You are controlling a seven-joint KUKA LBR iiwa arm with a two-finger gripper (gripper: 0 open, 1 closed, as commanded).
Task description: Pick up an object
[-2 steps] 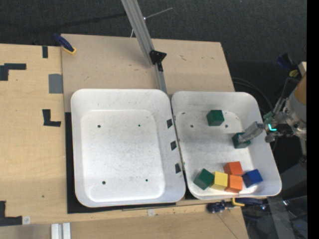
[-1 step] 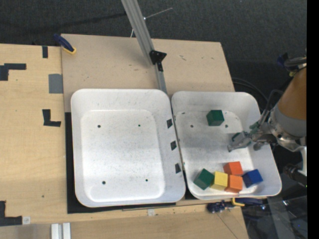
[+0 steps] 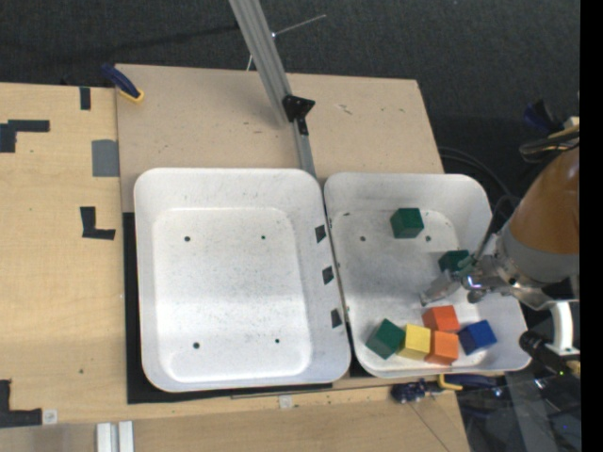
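My gripper point(image 3: 454, 288) hangs low over the right bin point(image 3: 377, 201), near its right wall, on the grey arm with the orange band that comes in from the right. A small dark green block point(image 3: 455, 261) lies right beside the gripper's upper edge; I cannot tell whether they touch. Just below the gripper sits a cluster of cubes: an orange one point(image 3: 441, 317), a second orange one point(image 3: 445, 347), a yellow one point(image 3: 416, 340), a green one point(image 3: 384, 337) and a blue one point(image 3: 478, 335). A lone green cube point(image 3: 407, 222) rests toward the bin's back.
The left bin point(image 3: 151, 252) stands next to the right one, with a shared rim between them. A grey metal pole point(image 3: 268, 55) slants down to the bins' back edge. The arm's bulk covers the right bin's right wall.
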